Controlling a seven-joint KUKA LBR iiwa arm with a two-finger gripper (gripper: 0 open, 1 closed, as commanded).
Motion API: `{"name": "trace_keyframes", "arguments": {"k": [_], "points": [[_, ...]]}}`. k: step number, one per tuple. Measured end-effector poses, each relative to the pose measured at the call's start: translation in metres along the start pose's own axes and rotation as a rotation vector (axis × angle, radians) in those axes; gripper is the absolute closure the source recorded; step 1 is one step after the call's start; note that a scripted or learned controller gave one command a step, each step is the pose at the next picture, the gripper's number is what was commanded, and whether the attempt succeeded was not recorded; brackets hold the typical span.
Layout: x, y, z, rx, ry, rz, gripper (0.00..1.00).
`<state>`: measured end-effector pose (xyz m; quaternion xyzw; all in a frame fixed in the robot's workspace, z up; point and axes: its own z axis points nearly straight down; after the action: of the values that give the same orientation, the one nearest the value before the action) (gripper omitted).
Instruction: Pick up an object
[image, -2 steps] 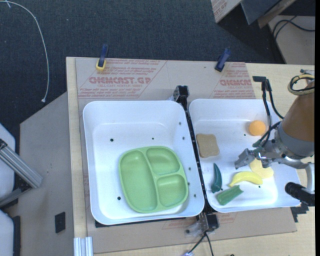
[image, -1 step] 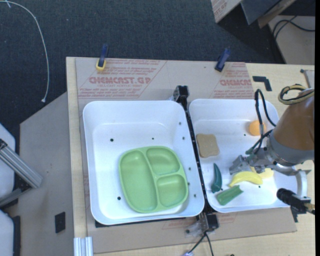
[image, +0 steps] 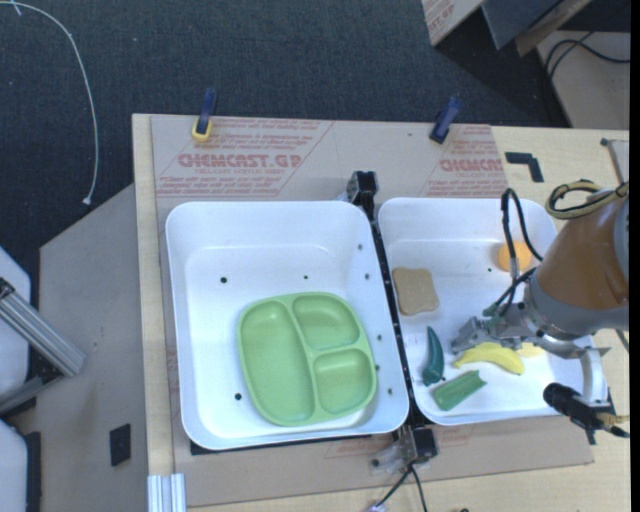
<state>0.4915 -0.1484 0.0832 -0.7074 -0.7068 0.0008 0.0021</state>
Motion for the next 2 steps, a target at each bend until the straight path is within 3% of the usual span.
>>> {"name": "trace_keyframes", "arguments": {"k": [1,2], "points": [[0.0,0.001,-0.012,-0.006,-0.002,0.0,1.0],[-0.005,-0.003,-0.072,-0.008,-0.004,-0.001,1.0]]}}
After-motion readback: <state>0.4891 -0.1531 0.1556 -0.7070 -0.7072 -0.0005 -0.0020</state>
